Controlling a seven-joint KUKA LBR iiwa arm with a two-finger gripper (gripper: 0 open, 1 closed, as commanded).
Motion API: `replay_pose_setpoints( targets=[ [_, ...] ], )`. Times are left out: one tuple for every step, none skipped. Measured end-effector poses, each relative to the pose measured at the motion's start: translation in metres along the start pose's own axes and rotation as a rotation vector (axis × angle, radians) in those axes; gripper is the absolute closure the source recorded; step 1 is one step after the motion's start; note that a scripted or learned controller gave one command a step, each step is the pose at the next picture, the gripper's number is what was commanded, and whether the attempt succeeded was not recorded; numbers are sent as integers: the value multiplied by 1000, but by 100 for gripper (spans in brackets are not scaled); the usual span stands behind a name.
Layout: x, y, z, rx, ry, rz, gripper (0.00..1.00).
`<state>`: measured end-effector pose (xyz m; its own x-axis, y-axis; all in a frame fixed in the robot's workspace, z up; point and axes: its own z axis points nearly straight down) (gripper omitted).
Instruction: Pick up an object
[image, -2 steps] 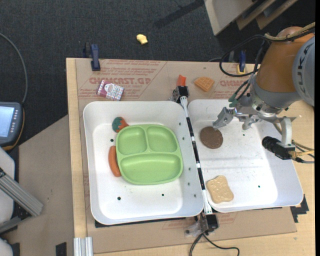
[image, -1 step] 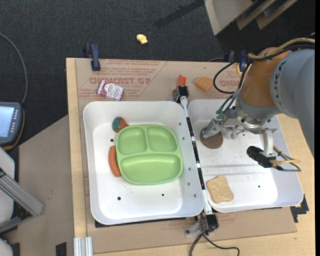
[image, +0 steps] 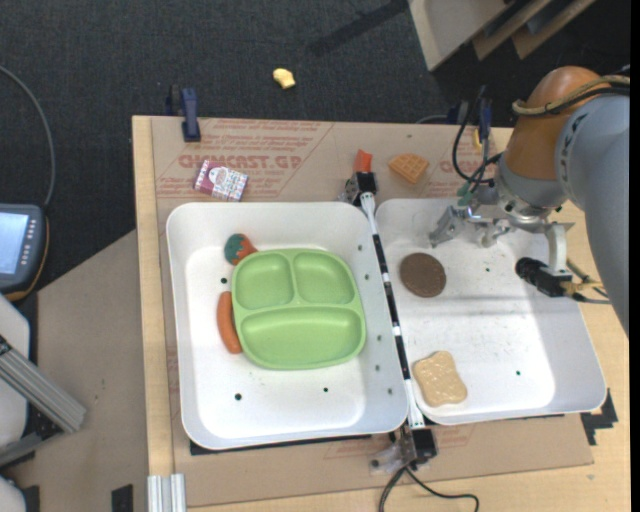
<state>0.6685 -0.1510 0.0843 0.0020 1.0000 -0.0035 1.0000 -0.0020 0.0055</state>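
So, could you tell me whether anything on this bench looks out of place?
Yes. A waffle piece and a pink packet lie on the cardboard outside the bins, and a yellow bit sits on the dark floor beyond the bench. In the left bin, the green tray rests askew, crowding an orange sausage at its edge.

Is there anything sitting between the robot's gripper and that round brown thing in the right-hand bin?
Nothing visible does. The gripper sits near the back of the right bin, and the brown disc lies just in front of it and to the left, with bare white bin floor between them. The tan bread-shaped piece lies nearer the front edge, out of the way.
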Motion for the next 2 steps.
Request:
replay_pose_setpoints(
  targets=[
    [-41,-117,-9,14,4,7,0],
    [65,-93,-25,2,8,-12,0]
  ],
)
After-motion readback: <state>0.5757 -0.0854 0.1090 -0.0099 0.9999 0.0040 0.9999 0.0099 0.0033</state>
